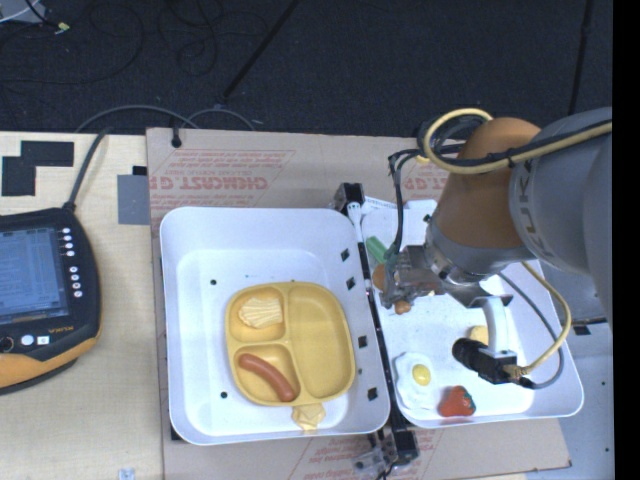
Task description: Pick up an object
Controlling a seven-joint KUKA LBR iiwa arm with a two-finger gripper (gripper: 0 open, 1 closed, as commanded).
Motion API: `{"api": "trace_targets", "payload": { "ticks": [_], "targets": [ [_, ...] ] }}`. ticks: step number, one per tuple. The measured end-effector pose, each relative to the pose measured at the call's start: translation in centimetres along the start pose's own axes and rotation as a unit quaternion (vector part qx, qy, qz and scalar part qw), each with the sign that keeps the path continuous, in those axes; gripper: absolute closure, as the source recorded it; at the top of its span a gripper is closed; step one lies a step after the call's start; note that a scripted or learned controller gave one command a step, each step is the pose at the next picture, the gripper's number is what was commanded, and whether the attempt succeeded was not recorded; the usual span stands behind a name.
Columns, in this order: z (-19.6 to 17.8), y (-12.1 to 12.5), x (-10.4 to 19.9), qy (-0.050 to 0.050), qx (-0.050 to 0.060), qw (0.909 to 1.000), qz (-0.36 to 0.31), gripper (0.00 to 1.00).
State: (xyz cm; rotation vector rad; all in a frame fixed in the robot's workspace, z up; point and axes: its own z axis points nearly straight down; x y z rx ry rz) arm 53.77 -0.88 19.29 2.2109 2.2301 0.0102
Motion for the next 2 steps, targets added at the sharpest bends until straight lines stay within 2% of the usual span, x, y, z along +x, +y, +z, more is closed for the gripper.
{"api": "trace_targets", "payload": {
  "ticks": [1, 2],
  "targets": [
    [-8.3, -2.1, 5.6, 0.000, 0.001, 1.0000, 0.001, 1.00],
    [-16.8, -5.2, 4.7, -0.001, 0.000, 1.0000, 0.004, 1.00]
  ]
}}
